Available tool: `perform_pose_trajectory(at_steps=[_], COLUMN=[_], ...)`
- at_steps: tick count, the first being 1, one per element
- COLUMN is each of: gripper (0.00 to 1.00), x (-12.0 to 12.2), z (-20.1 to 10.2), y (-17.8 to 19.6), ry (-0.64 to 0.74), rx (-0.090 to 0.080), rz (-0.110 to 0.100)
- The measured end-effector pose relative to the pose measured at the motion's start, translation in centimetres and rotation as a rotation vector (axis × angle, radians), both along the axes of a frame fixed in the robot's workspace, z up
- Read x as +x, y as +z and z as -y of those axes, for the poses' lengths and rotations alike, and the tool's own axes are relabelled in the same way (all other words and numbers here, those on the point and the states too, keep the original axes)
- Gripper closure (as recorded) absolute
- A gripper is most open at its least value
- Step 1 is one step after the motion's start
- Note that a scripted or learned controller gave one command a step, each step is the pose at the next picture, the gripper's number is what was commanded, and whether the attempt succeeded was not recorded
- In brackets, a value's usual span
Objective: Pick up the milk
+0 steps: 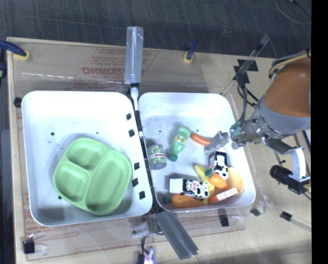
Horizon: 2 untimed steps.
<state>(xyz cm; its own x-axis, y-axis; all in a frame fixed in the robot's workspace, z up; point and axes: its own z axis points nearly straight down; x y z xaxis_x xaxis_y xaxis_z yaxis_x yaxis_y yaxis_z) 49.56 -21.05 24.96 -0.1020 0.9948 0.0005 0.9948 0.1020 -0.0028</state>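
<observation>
Gripper (217,143) sat at frame right over the right bin (227,106); grip state unreadable. Milk (189,187) lay flat at lower right, touching a carrot (187,201).

Faint reddish printing runs across the clear plastic sheet (106,65) covering the wooden bench behind the two bins, but its letters are too blurred to read. The small green-labelled can (156,156) carries print too tiny to make out.
</observation>
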Motion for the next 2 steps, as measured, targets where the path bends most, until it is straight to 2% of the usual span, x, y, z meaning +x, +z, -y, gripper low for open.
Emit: perform_pose_trajectory(at_steps=[1,2], gripper=[0.00,0.00], x=[2.1,2.6], z=[0.1,0.1], y=[-0.5,1.6], ry=[0.016,0.051], rx=[-0.002,0.000], rz=[0.002,0.001])
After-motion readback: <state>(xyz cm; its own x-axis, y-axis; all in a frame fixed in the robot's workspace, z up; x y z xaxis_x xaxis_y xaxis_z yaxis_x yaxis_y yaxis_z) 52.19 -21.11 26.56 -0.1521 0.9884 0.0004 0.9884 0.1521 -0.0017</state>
